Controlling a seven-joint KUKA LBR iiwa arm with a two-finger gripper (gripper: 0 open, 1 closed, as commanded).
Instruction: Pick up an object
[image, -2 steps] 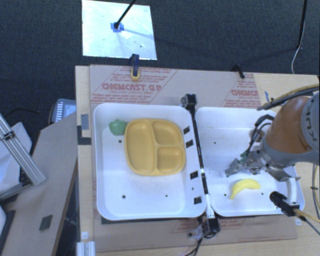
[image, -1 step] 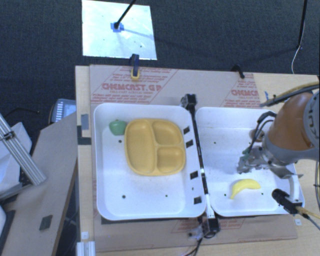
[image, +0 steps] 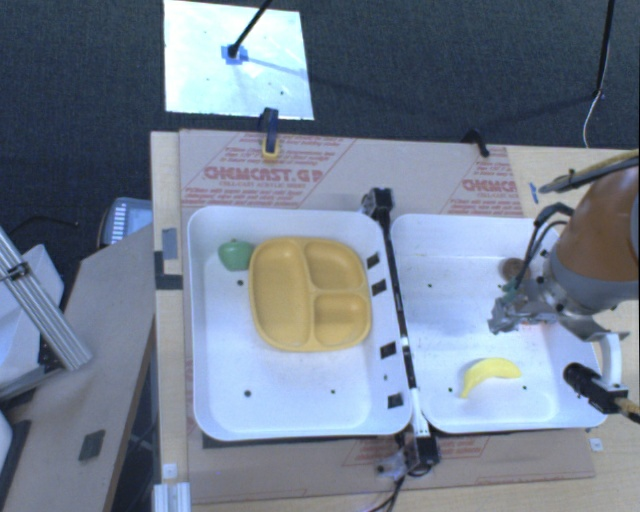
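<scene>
Where it lies: banana (image: 489, 375) in right bin (image: 450, 300), front.
Axis: left-right, left tip lower.
Gripper (image: 503, 318): above banana, apart; finger state unclear.
Left bin (image: 215, 390): yellow divided plate (image: 308, 293), green apple (image: 234, 254).

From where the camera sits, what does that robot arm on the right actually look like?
The arm is a thick rounded body, grey with a broad orange band above the wrist. Thin dark cables loop along its left side. At its tip is a small grey metal gripper, blurred here. A black part juts out lower down.
</scene>
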